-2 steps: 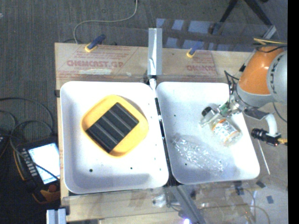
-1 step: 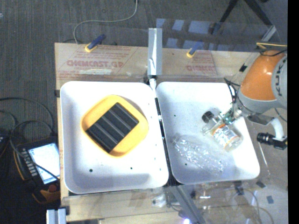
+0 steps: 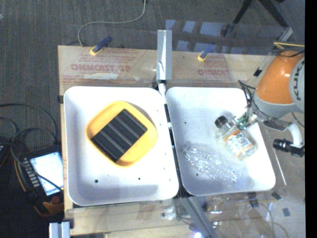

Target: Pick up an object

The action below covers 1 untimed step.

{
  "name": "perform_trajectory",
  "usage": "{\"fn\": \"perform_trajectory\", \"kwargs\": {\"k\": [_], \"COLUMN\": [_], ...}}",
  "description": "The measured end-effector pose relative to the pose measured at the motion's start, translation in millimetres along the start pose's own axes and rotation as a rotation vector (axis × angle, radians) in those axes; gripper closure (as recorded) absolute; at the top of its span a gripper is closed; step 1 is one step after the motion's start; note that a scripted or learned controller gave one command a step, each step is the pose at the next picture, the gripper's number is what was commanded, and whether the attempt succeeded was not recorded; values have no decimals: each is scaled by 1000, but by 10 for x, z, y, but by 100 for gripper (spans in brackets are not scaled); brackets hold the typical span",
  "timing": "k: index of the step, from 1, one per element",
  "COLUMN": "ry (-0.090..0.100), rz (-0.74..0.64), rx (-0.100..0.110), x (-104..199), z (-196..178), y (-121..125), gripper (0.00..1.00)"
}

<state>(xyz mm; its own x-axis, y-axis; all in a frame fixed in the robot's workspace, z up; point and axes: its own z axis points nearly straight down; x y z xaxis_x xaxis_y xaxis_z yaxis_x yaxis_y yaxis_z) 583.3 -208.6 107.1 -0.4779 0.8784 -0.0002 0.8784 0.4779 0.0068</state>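
Observation:
A yellow rounded object with a black ribbed top lies in the left bin, near its middle. In the right bin a crumpled piece of clear plastic rests toward the front. My gripper reaches in from the right and hangs low over the right bin's right half, just above and to the right of the clear plastic. Whether it touches the plastic is unclear. The grey arm with its orange band stands over the bin's right rim.
A metal divider post rises behind the seam between the two bins. Two clamps with yellow and blue handles sit on the wooden board behind the bins. Cables and a device lie on the floor at left.

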Motion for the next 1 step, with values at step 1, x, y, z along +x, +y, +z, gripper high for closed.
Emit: {"fn": "perform_trajectory", "kwargs": {"k": [1], "ry": [-1], "rz": [51], "rx": [6], "x": [177], "z": [-670], "y": [595], "gripper": [100]}}
